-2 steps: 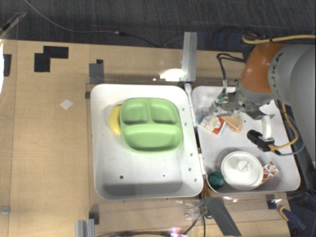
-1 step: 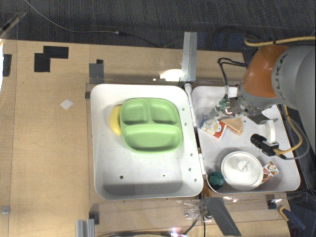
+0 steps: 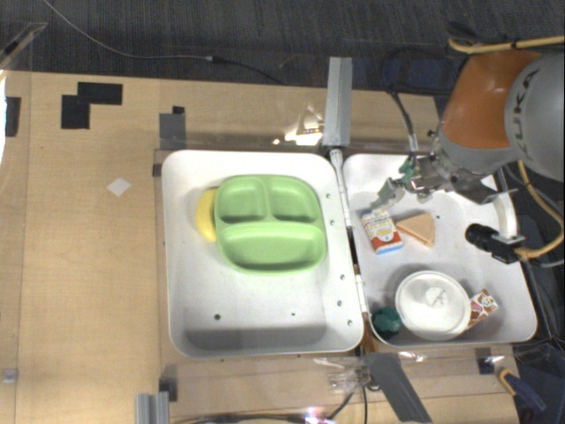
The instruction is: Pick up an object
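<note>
My gripper (image 3: 399, 186) hangs over the back of the right bin (image 3: 521, 325), just above and behind a small white carton (image 3: 380, 230) with red and blue print. A tan wedge (image 3: 418, 230) lies right beside the carton. Nothing shows held in the gripper. Nearer the front stands a white bowl (image 3: 432, 304), with a dark green ball (image 3: 386, 322) at its left and a small brown-and-red carton (image 3: 483, 306) at its right.
The left bin (image 3: 185, 263) holds a green divided plate (image 3: 267, 222), with a yellow object (image 3: 205, 215) sticking out from under its left edge. A metal divider (image 3: 346, 228) runs between the bins. The grey and orange arm (image 3: 494, 113) comes in from the upper right.
</note>
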You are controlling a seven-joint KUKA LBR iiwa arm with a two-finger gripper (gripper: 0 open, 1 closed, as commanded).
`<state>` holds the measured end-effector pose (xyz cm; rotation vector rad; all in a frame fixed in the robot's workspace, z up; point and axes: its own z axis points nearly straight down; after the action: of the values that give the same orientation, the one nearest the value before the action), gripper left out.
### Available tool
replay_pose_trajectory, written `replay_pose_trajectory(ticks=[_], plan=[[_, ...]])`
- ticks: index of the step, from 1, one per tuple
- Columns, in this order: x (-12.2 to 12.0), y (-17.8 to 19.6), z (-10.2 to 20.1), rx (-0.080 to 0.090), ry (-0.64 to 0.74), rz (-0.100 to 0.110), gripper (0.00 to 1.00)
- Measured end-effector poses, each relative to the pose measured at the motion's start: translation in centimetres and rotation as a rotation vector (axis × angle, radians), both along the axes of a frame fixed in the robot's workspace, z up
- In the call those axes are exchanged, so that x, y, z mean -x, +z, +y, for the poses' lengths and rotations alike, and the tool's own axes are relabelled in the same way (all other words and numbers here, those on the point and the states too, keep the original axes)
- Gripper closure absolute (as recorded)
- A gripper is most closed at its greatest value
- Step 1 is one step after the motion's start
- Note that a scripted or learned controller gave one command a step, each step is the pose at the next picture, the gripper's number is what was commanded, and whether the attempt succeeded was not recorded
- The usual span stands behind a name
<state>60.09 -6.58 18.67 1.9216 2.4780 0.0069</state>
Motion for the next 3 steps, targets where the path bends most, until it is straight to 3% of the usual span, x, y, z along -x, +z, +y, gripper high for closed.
replay_pose_trajectory(ticks=[1,2,3], plan=[[0.6,-8.1,-3.5,0.005,0.086,-0.021,0.00],[2.6,-8.5,-3.4,0.013,0.130,-0.040,0.00],[2.5,-7.4,-3.3,0.009,0.130,-0.040,1.00]])
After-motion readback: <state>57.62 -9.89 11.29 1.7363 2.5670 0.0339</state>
